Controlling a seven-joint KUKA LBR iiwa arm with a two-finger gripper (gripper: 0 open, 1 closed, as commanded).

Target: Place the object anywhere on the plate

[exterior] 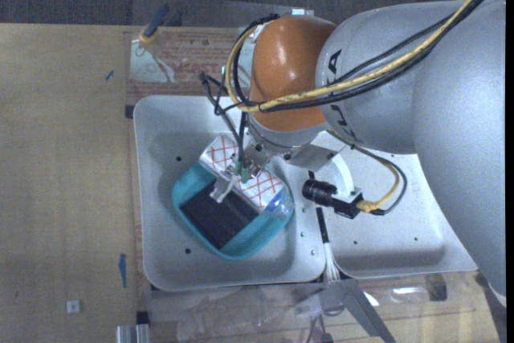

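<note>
reaching in over the left bin [161,253], the grey arm [418,68] hangs its orange band [289,72] above the teal plate [241,249], and the gripper [233,181] sits low over the plate's middle. whether the tool is apart, together or clamped on anything i cannot tell, since the wrist and cables crowd the view there. the plate lies in the near half of that bin, tilted slightly, with a dark flat patch [217,217] across its floor. a white object with a red grid pattern [261,185] rests at the plate's far edge, partly on the rim and partly under the gripper; this looks like the task's thing, and it seems already to overlap the plate, though how much of it bears on the plate is hidden. the low pose suits setting a piece down gently rather than dropping it. beside the plate, toward the right bin [401,245], a small black cylinder with a yellow cable [325,193] hangs off the arm.
</note>
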